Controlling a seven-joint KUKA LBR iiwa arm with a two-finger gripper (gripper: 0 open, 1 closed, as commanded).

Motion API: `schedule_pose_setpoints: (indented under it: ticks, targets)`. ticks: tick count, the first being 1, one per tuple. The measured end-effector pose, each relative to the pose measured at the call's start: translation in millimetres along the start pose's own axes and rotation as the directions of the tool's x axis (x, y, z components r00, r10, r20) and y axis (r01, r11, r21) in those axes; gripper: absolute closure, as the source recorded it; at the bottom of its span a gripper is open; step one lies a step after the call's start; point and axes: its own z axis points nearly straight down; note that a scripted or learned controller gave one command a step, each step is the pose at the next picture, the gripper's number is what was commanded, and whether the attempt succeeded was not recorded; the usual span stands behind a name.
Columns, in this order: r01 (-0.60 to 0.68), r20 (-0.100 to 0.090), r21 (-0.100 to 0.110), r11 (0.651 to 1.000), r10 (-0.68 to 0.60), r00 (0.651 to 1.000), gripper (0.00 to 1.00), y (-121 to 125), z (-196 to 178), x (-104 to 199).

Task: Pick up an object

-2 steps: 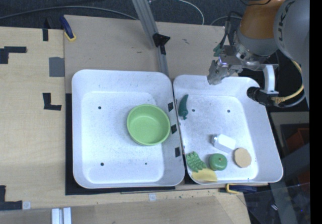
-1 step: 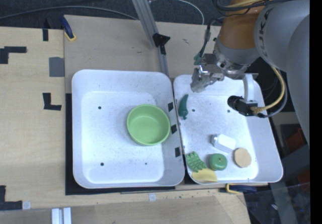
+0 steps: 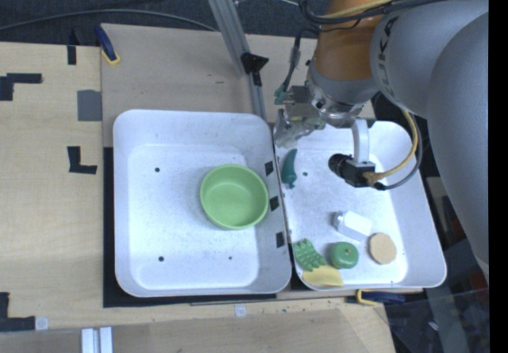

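Nearest the lens, grey arm (image 3: 444, 66) over the right bin (image 3: 421, 264). Gripper (image 3: 295, 128) down at the divider between bins; grip state impossible to tell. Just below, a teal object (image 3: 289, 167). Farther: white block (image 3: 352, 224), tan disc (image 3: 382, 248), green round piece (image 3: 344, 255), yellow piece (image 3: 325, 277). Left bin (image 3: 151, 256): green bowl (image 3: 233, 197), open floor around.

Matt green plastic bowl (image 3: 234, 197), speckled white bins (image 3: 143, 185)

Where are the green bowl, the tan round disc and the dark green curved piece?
green bowl (image 3: 233, 197): camera view, inside of the bowl, left bin.
tan round disc (image 3: 382, 248): camera view, its flat top face.
dark green curved piece (image 3: 289, 167): camera view, middle of its body.
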Motion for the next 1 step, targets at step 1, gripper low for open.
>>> schedule_pose_setpoints:
  ticks: [1]
  targets:
    - [-0.001, 0.001, 0.001, 1.0, 0.001, 1.0, 1.0, -18.8, -3.4, 42.0]
